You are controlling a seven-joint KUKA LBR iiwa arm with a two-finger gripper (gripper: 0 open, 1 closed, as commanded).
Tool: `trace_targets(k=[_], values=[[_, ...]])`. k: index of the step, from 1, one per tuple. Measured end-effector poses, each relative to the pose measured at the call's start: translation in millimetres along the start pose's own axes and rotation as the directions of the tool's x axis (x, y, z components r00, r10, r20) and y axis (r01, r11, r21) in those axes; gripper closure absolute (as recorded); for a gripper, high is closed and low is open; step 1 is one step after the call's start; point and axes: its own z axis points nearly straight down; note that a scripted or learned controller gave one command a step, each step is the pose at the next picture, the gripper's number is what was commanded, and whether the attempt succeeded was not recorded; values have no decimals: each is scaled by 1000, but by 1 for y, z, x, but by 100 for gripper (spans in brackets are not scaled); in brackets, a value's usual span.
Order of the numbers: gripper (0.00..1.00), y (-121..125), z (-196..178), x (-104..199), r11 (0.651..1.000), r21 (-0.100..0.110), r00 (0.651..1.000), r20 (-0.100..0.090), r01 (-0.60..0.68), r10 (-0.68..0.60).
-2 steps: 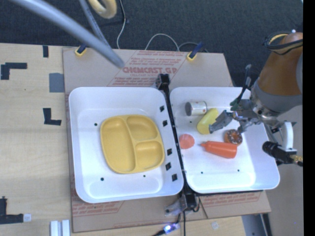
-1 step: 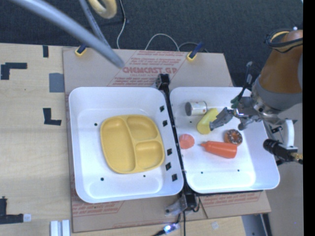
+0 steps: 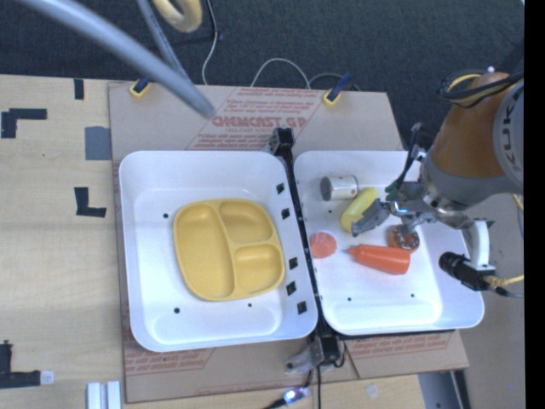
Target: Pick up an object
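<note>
Reaching in from your right, the gripper (image 3: pixel 385 216) sits low in the right bin (image 3: pixel 375 313); you cannot tell its grip state. Nearest you, the orange carrot (image 3: pixel 380 258) lies flat, long axis across the bin, tip pointing left. Behind it, the yellow piece (image 3: pixel 356 207) slants beside the gripper, the likely target. Farthest, the silver cylinder (image 3: pixel 338 187).

This looks like a robotics lab. A wooden bench (image 3: pixel 51 228) carries black tape marks, and on it lies a cardboard sheet (image 3: pixel 255 118) clipped at its far corners. Two white bins (image 3: pixel 136 177) sit side by side on the sheet, joined by black clips. A grey-and-orange industrial arm (image 3: pixel 473 143) reaches in from the right, cables trail about (one probably a sensor lead), and dark carpet (image 3: pixel 341 24) lies beyond.
</note>
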Motion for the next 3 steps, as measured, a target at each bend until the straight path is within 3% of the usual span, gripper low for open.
trace_targets(k=[2,3], values=[[0,-3,99,-4,1000,1,1000,1,-1,1],[100,-2,86,-2,1000,-1,1000,0,2,-2]])
